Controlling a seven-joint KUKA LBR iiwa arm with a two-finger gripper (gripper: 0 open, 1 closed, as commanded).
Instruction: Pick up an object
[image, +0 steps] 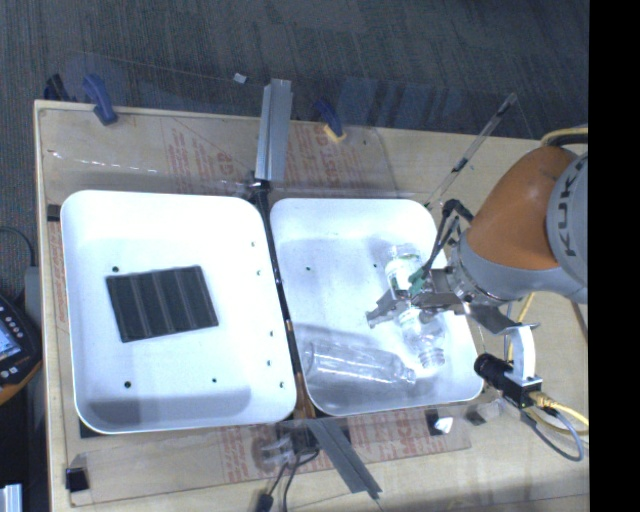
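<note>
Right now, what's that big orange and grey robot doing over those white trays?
The robot arm is reaching into the right bin from the right side, trying to pick something up. Its claw is down among some clear plastic bottles: one big bottle lies near the bin's front edge, and smaller ones sit by the claw. The left bin holds a dark ridged panel.

My arm: rounded grey shell, broad orange band above wrist, black "KU" lettering on grey link. I see dark cables at wrist, metallic gripper hardware.
</note>
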